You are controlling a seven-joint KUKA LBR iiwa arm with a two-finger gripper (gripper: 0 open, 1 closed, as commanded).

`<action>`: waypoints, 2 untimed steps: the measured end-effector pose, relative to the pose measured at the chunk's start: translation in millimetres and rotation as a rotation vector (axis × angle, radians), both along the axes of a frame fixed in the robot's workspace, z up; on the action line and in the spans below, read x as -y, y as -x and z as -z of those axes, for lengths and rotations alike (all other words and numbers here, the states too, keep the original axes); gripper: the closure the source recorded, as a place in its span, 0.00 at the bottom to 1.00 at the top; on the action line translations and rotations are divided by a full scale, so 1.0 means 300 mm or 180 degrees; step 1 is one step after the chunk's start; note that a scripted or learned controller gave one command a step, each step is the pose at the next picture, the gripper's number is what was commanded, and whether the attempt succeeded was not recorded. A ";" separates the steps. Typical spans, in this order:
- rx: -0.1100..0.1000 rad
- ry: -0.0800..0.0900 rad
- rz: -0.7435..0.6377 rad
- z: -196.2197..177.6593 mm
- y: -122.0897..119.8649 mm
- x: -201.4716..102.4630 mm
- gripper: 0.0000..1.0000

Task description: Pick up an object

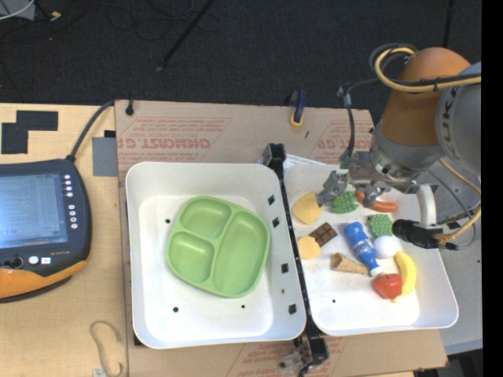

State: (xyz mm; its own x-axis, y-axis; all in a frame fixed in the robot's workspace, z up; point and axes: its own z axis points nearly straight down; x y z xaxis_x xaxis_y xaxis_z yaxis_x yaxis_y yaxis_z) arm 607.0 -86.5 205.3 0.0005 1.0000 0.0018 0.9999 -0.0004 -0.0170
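The right bin [428, 309] holds several toy foods: a green bumpy piece [343, 203], an orange-red piece [383, 206], a yellow lemon-like piece [306, 208], a chocolate bar [323, 233], a blue bottle [360, 246], a white egg [387, 247], a banana [406, 272], a red piece [387, 286] and a cone [347, 264]. My gripper [351, 188] hangs low over the bin's far side, open, its fingers spread just above the green bumpy piece. Nothing is held between them.
The left bin [149, 203] holds a green divided plate [218, 246]. A tablet-like pendant [39, 218] lies on the bench at the far left. A second green piece [380, 225] and a small yellow piece [309, 247] also lie in the right bin. A black cable fitting [416, 234] hangs beside the wrist.
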 end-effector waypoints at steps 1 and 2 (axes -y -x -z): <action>0.0041 0.0003 -0.0005 -0.028 -0.009 0.001 0.00; 0.0030 0.0003 -0.0005 0.119 -0.001 0.003 0.00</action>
State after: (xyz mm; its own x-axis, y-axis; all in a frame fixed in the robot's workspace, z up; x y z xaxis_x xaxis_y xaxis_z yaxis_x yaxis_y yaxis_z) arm 607.2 -87.3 169.7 -0.0011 1.0000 0.0008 1.0000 0.0011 -0.0077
